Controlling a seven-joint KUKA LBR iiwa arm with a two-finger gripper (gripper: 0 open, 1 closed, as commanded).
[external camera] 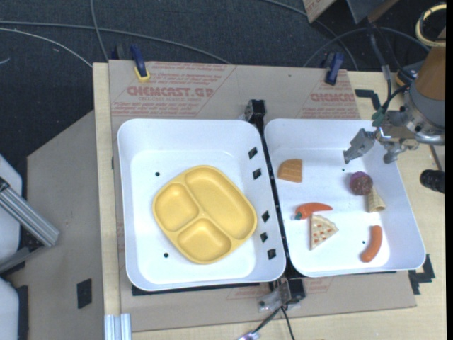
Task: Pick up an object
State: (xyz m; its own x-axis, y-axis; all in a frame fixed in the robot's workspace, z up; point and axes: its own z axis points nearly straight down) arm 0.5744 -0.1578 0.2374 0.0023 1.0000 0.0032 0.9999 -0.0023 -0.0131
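Nearest the camera in the right bin (396, 261) lie a toy sausage (372, 244) and a pizza slice (322, 230), then a red pepper-like piece (311, 210) and, farther back, an ice-cream cone (370, 190) with a dark purple scoop — the likeliest target. It sits just below the gripper (374, 146), which hangs open and holds nothing. The cone's long axis runs toward the camera. The arm's upper part is cut off at the frame edge — the yellow divided plate (204, 212) fills the left bin (134, 211).
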